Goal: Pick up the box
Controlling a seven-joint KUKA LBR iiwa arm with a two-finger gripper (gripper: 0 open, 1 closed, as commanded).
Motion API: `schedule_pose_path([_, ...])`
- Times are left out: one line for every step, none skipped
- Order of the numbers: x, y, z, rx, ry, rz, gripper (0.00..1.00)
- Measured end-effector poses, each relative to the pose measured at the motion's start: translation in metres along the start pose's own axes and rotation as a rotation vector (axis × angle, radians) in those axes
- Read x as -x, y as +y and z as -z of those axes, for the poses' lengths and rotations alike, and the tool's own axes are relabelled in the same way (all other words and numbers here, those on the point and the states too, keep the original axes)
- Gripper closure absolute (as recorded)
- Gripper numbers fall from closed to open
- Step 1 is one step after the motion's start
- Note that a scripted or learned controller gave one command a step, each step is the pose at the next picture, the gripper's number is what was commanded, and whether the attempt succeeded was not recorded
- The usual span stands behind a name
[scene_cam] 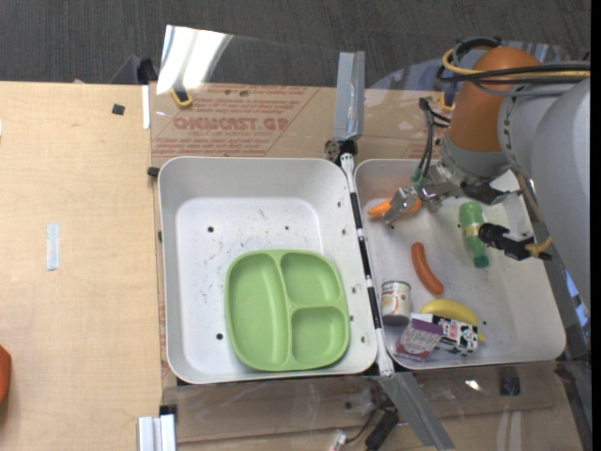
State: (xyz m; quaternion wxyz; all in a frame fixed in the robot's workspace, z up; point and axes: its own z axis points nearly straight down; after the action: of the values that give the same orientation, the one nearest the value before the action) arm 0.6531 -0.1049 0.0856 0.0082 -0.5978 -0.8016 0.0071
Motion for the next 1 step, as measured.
schedule_pose_path([-0.0059,-0.0624,0.0043,0.020,-0.006,0.102,0.00])
